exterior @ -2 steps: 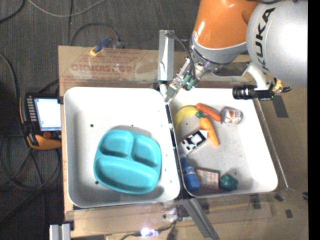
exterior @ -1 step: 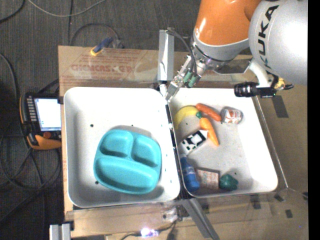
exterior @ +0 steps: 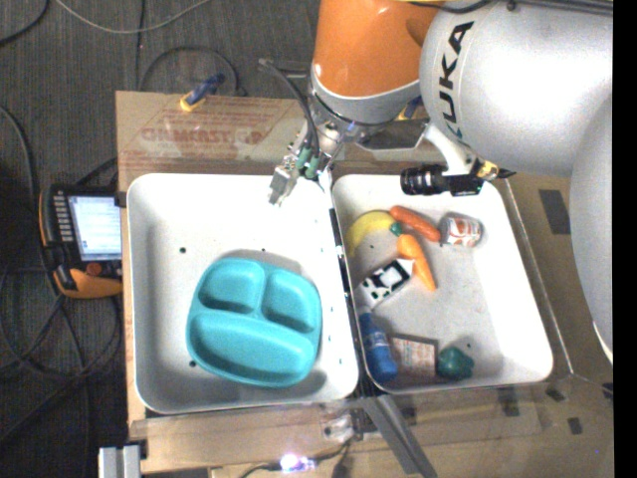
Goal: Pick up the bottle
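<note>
Your gripper (exterior: 283, 182) hung over left bin's (exterior: 149, 267) far edge, fingers' state unclear; bottle (exterior: 377, 346) lay against right bin's (exterior: 528, 307) left wall.

Below the gripper (exterior: 283, 182), left, the divided tray (exterior: 257, 319) is turquoise in a white bin (exterior: 159, 267); below right, 2 carrots (exterior: 416, 237) are orange, the lemon (exterior: 368, 231) yellow, the bottle (exterior: 377, 347) blue, the small box (exterior: 386, 281) black-and-white patterned, the can (exterior: 462, 230) red and white.

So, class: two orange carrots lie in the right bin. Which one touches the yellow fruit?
The upper carrot, lying nearly level beside the yellow fruit; the lower carrot slants down beside the black-and-white box.
</note>
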{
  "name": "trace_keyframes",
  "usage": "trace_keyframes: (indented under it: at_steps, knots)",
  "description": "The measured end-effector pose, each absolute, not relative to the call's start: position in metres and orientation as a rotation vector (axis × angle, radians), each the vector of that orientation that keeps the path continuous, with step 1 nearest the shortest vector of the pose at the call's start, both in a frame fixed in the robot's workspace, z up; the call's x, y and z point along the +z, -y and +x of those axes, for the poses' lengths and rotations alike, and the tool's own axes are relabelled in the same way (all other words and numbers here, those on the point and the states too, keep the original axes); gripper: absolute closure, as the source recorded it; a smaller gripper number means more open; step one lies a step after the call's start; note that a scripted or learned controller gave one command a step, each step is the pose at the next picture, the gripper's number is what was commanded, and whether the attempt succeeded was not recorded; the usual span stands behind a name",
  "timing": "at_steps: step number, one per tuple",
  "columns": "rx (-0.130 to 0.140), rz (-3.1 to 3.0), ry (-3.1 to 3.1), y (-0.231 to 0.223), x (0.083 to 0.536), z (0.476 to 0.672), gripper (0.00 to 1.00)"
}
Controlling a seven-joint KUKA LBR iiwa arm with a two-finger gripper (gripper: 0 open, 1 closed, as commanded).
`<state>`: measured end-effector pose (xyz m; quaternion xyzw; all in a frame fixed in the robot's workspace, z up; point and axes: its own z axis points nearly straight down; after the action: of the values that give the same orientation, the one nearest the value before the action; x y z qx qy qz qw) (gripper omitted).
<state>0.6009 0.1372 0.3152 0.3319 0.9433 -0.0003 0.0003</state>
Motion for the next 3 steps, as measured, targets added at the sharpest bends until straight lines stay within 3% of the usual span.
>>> trace_keyframes:
  at_steps: [1, 2, 3]
  knots:
    - [-0.002, 1.361, -2.832, -0.19, 0.274, 0.62, 1.0]
    - [-0.002, 0.847, -3.02, -0.188, 0.409, 0.665, 1.0]
    - [-0.005, 0.925, -3.001, -0.218, 0.29, 0.655, 1.0]
